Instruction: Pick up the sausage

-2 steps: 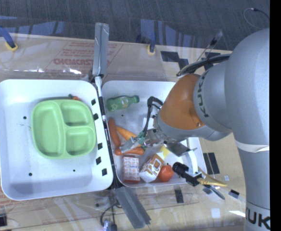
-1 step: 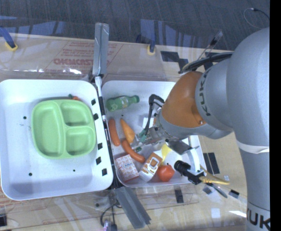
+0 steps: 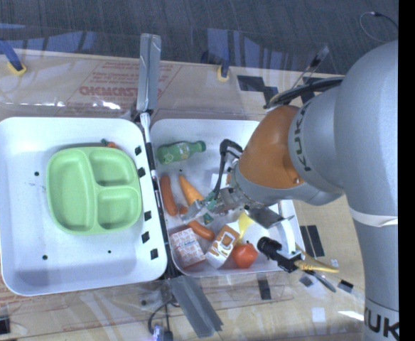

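Working toward a grasp on the sausage (image 3: 168, 194), lying lengthwise along the left wall of the right bin (image 3: 214, 128) and not yet lifted. Keeping in mind the carrot (image 3: 189, 189) resting just to the sausage's right, nearly parallel and close enough to be caught by mistake. Hovering the gripper (image 3: 213, 203) a little further right of the sausage, beyond the carrot; not being able to tell whether it is apart or together, with the orange wrist band hiding much of it. Judging the best move to be sliding left across the carrot, aligning across the sausage's short width, and descending over its middle without crowding the wall. Noting a shorter orange piece (image 3: 201, 229) below and right of the sausage, then a small printed packet (image 3: 186, 245) below it, both clear of the intended descent. Passing over the green bottle (image 3: 181, 150) above the sausage, and the carton (image 3: 222, 244) and tomato (image 3: 244, 254) further to its lower right. Leaving alone the green tray (image 3: 94, 188) well to the sausage's left, in the left bin (image 3: 15, 204).
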You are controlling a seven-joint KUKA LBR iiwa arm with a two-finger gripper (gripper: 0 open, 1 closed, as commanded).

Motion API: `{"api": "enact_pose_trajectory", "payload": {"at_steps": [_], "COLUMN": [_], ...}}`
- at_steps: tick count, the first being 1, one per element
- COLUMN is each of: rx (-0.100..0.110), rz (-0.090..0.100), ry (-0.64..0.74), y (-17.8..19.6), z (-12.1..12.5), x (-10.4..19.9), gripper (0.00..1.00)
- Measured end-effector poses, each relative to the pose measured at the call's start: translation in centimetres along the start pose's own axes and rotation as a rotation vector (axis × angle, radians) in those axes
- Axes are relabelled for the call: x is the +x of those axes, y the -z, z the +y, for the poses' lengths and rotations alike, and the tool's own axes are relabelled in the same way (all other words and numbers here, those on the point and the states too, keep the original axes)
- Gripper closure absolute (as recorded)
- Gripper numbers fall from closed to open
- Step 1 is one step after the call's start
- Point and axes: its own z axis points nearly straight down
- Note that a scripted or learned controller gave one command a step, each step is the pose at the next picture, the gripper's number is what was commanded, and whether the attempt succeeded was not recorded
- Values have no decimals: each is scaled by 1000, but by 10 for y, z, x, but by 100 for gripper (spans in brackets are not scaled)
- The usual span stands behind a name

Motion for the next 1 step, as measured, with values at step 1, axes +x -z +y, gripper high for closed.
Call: {"api": "enact_pose_trajectory", "payload": {"at_steps": [1], "rx": [-4], "rz": [-5], "ry": [70], "y": [-11], "z": [-27], "x": [2], "gripper": [0]}}
